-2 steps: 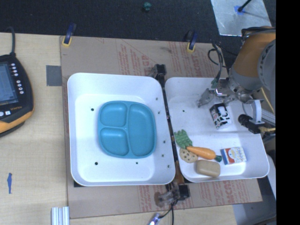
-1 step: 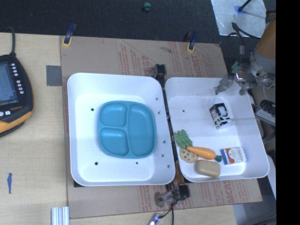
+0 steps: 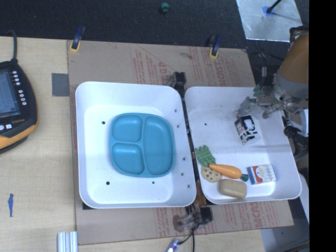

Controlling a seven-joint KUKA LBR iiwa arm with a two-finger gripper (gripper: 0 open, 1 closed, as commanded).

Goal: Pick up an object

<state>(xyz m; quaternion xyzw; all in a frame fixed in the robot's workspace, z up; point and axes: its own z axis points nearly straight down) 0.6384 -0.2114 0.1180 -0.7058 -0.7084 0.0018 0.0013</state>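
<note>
My gripper (image 3: 252, 108) hangs over the upper right part of the right bin (image 3: 220, 101), at the end of the grey arm that comes in from the right. Just in front of it, on the bin floor, is a small black-and-white object (image 3: 247, 129); I cannot tell whether they touch. Along the bin's near side lie a green leafy toy (image 3: 204, 154), an orange carrot (image 3: 226, 169), a round brown cookie (image 3: 210, 174), a tan bread-like lump (image 3: 232, 188) and a small red, white and blue carton (image 3: 261, 174).
The left bin (image 3: 89, 104) holds a blue divided plate (image 3: 142, 144). A black and orange pendant (image 3: 13, 106) lies on the bench at the far left. Clamps (image 3: 77, 38) hold the cardboard sheet at its back edge.
</note>
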